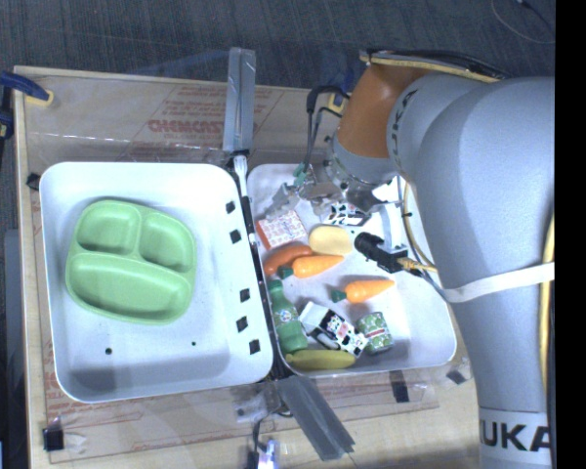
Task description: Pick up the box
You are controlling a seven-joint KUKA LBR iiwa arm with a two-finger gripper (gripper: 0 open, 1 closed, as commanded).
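Arm reached in from the right; gripper (317,186) hung low over the far end of the right bin (432,313). Finger state could not be made out. The box (281,229), red-and-white, lay just near-left of it, against the carrots (317,265). Left bin (63,355) held a green tray (132,259).

We see the gripper (317,186) low over the right bin (425,306), beside a small red-and-white box (281,228). Carrots (317,265), a green bottle (286,318) and a banana (321,359) lie nearby. The left bin (63,355) holds a green tray (130,259).
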